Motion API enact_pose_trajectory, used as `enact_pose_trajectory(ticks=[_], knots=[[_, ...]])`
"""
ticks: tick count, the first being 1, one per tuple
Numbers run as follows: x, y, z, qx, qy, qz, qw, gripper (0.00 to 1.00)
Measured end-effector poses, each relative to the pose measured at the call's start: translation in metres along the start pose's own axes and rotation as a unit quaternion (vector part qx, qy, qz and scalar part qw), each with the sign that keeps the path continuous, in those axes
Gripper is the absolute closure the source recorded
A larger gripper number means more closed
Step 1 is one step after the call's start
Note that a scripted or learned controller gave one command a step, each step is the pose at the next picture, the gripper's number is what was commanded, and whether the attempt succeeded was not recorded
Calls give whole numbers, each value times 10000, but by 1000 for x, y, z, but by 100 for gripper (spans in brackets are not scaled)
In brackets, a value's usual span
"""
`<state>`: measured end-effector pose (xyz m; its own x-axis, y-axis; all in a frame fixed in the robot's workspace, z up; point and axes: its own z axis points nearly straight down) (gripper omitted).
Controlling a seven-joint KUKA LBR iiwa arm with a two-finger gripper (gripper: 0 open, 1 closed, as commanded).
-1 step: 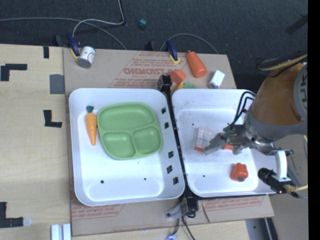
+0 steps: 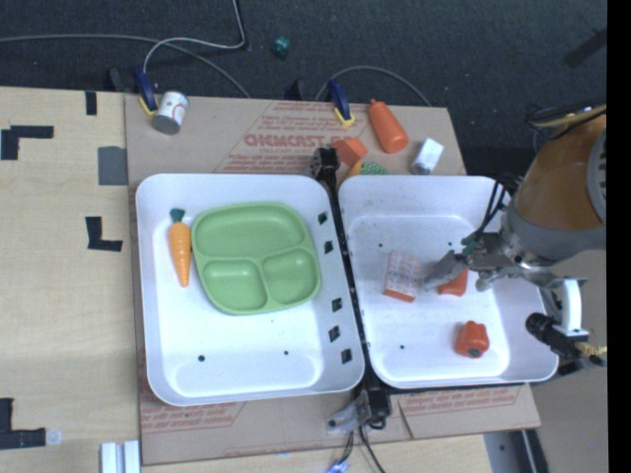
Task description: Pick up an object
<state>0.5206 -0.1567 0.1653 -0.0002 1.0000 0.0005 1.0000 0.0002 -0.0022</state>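
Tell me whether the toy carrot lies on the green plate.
No. The carrot lies on the bin floor, left of the green plate.

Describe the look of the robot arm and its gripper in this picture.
The arm is bulky and rounded, with a broad orange band above a grey wrist section. The gripper is dark grey metal with slim fingers. A thin dark cable runs beside the wrist, and a white-and-black fitting sits below it.

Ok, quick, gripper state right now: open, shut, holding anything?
Gripper: in the right bin, down at a small orange piece; open or shut cannot be told, and no hold can be confirmed.
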Motion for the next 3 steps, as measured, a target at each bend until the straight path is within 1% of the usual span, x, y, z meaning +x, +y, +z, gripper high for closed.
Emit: enact_pose_trajectory(ticks=[1,2,3], knots=[[-38,-36,79,-13,-1,-1,10000,0],[9,29,78,-48,-11,-12,10000,0],[-42,-26,79,-32,-25,7,10000,0]])
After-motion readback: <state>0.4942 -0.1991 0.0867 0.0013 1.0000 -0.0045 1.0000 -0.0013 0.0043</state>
